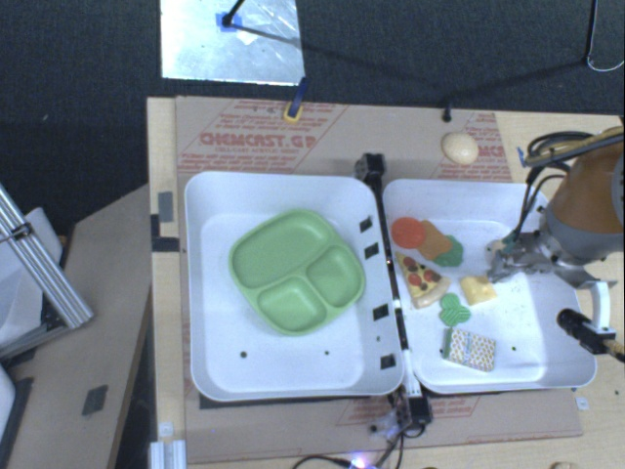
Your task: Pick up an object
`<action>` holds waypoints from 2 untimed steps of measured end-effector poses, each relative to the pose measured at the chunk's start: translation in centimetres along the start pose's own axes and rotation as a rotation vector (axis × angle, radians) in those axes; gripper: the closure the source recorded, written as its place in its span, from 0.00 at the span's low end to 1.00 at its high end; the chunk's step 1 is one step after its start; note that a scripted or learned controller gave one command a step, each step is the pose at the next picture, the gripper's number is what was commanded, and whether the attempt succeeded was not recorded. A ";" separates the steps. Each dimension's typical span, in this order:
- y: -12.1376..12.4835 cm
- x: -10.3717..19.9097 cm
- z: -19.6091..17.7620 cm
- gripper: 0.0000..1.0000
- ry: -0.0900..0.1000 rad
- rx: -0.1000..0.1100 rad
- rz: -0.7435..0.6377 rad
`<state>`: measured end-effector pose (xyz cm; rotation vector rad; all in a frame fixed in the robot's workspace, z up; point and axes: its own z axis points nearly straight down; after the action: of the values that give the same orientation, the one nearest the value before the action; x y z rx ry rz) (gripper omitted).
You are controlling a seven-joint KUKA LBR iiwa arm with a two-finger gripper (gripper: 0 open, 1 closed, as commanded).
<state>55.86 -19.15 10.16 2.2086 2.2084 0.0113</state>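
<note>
Two bins; right bin (547, 360) holds the toys. Gripper (500, 260) is low at its 3 o'clock side, apparently lined up on the cheese (478, 289) just at its 7 o'clock. Grip state: cannot tell. Pizza (424, 279) beside it.

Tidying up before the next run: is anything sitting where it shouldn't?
One thing: a pale egg-shaped object lies on the cardboard behind the right bin, outside both bins. The other toy food sits inside that bin; the green divided plate lies flat in the left bin.
</note>
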 end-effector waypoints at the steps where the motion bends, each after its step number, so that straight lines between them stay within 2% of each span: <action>1: 0.9 0.3 -6.2 1.00 0.005 0.010 -0.005; 2: 1.3 0.7 -10.7 1.00 0.006 0.012 -0.006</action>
<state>56.99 -18.41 20.86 2.2109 2.2239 0.0053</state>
